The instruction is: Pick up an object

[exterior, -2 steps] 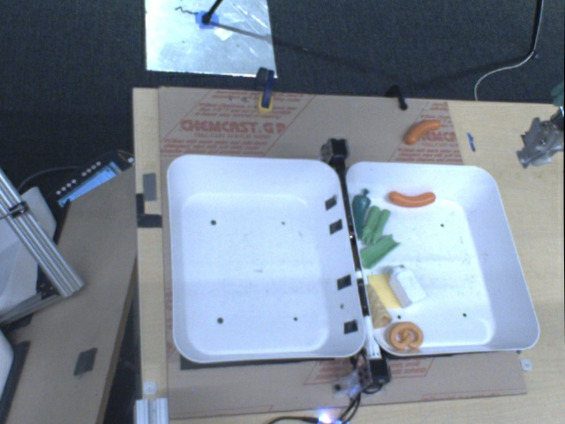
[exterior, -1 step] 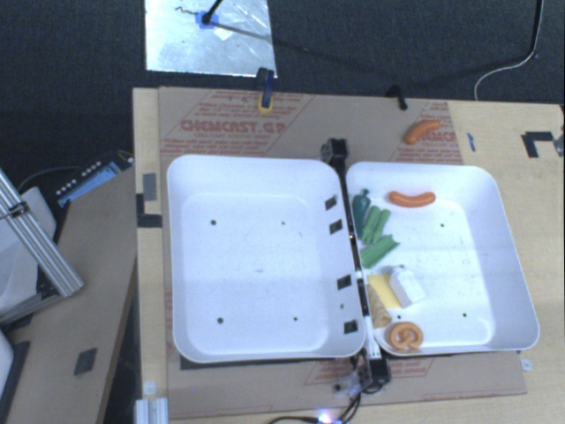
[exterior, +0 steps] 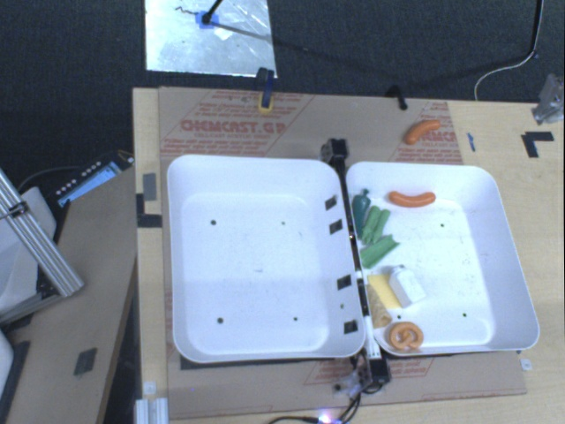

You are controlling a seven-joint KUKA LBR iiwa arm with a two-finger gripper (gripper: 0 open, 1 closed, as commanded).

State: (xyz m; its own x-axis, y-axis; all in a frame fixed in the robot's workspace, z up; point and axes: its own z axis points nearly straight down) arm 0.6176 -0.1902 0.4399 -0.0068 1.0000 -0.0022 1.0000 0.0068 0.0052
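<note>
Against the left wall of the right bin [exterior: 516, 276] I see green pieces [exterior: 372, 225], a yellow block [exterior: 381, 293], a white bottle [exterior: 407, 285] and an orange coil [exterior: 406, 335]; an orange sausage [exterior: 412, 199] lies near its far rim. That bin's right half is open floor. The left bin [exterior: 256, 168] sits alongside. Under both, a sheet [exterior: 234, 124] reads "CHEMCAST GP". I cannot tell the tool's state.

Both bins, the left bin [exterior: 256, 263] and the right bin [exterior: 477, 263], look like smooth, faintly glossy white plastic on a matt, pale wooden surface [exterior: 88, 263], with printed brown cardboard [exterior: 238, 124] beneath them and a shiny foil sheet [exterior: 208, 23] on dark rough carpet [exterior: 62, 69].
</note>
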